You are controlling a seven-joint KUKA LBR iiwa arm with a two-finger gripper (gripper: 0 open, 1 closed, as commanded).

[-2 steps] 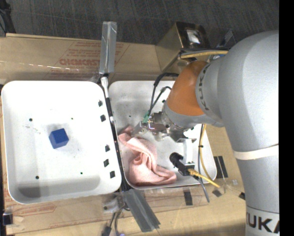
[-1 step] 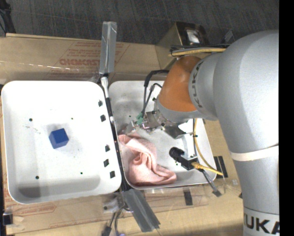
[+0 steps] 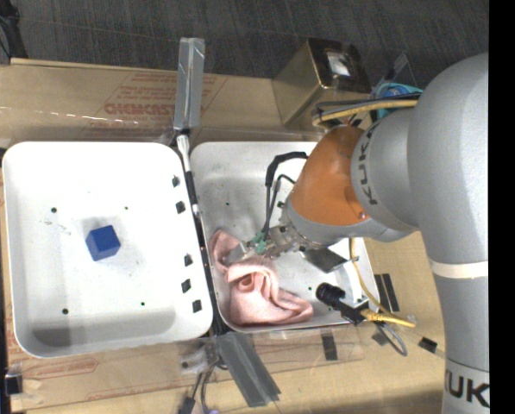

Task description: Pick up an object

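Bright even overhead light, left bin near blown out to flat white, soft grey shadow along its 6 o'clock wall, small shadow under the blue cube, dim floor at 12 o'clock, mild softness and grain throughout

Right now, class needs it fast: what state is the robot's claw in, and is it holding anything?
Claw: down in the right white bin at the crumpled pink cloth; open or closed, and any hold, cannot be told.

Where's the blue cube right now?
The blue cube sits alone near the middle of the left bin in the camera view, well apart from the pink cloth and the gripper in the right bin.
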